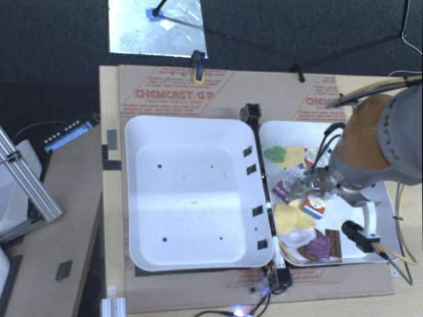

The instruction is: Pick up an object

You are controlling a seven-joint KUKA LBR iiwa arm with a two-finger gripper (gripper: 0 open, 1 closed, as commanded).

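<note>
Reaching from the counter's right edge, the arm (377, 137) hangs low over the right bin (380, 200), its pincer (305, 185) down among the clutter at the bin's left wall. Whether it grips anything cannot be told. A green toy (275, 154), yellow pieces (291, 218) and a purple toy (318, 246) lie unlifted; the pick looks undone. The left bin (192, 190) sits beside.

The pincer (305, 185) sits low in the right bin (377, 207) among yellow, green and purple items.
</note>
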